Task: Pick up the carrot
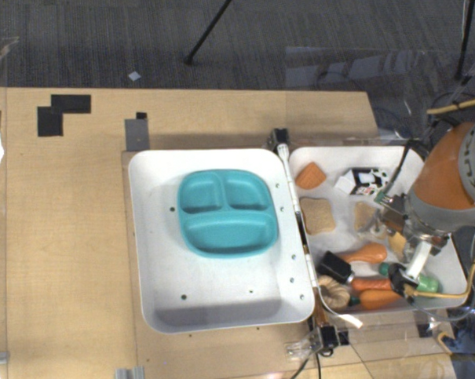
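My gripper (392, 229) hangs low in the right bin (338, 155); I can't tell whether it's clenched or released. The carrot (380, 299), smooth, orange and tapered, lies nearby along the bin's front wall.

Orange carrot (380, 299) lying flat along the right bin's near wall

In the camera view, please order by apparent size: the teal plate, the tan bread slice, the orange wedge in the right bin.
1. teal plate, clearly the largest.
2. tan bread slice.
3. orange wedge, only a little smaller than the bread, so these two are close.
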Robot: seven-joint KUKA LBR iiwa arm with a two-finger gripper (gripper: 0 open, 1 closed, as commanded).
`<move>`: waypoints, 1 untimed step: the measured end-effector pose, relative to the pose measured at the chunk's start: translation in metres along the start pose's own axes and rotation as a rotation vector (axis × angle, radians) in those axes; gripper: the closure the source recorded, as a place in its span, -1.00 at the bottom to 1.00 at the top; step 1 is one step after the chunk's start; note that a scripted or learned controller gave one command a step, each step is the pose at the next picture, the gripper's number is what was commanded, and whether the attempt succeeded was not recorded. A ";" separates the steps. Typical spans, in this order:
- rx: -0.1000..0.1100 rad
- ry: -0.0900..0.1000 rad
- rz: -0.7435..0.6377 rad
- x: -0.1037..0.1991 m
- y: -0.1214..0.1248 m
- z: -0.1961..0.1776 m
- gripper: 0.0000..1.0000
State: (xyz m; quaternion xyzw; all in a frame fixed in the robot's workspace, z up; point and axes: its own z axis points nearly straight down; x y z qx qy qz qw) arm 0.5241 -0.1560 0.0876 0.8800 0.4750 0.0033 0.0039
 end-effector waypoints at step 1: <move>-0.001 0.004 -0.268 0.011 -0.047 -0.001 -1.00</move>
